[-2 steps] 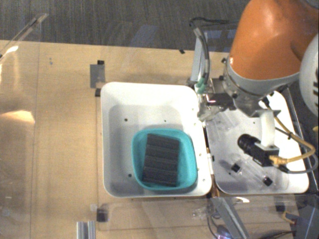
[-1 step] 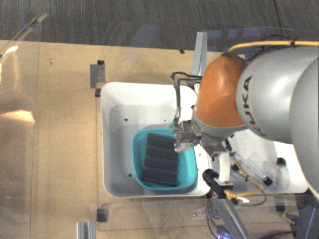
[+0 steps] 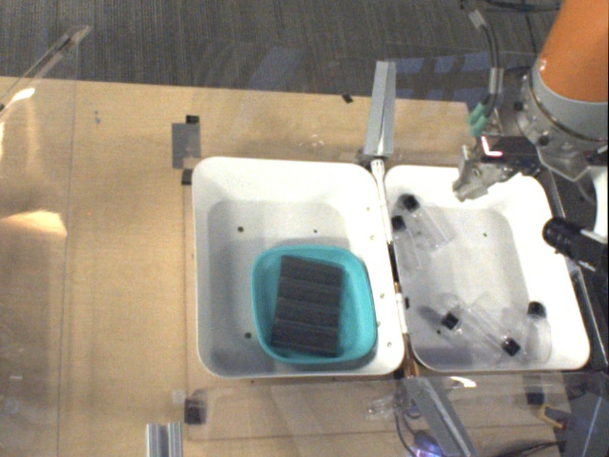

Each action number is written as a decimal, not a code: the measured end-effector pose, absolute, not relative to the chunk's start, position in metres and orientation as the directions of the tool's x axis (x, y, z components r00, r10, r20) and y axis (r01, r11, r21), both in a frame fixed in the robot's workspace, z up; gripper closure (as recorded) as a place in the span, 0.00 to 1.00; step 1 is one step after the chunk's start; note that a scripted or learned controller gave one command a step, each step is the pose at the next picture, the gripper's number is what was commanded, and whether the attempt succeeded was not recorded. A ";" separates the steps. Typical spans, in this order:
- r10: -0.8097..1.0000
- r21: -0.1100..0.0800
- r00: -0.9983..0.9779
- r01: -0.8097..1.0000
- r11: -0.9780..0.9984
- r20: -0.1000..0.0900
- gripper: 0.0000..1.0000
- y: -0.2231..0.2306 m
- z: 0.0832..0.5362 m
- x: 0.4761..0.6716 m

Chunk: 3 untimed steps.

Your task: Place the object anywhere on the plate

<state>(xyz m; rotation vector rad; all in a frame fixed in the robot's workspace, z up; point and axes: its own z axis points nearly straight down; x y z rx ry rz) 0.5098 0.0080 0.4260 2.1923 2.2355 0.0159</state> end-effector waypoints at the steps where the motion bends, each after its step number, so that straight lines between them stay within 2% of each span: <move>1: 1.000 0.005 -0.015 1.000 0.015 0.000 1.00 0.025 0.335 0.488; 2: 0.987 0.003 -0.159 0.987 0.159 0.000 1.00 0.044 0.192 0.488; 3: 0.987 0.009 -0.160 0.987 0.160 0.001 1.00 0.045 0.203 0.490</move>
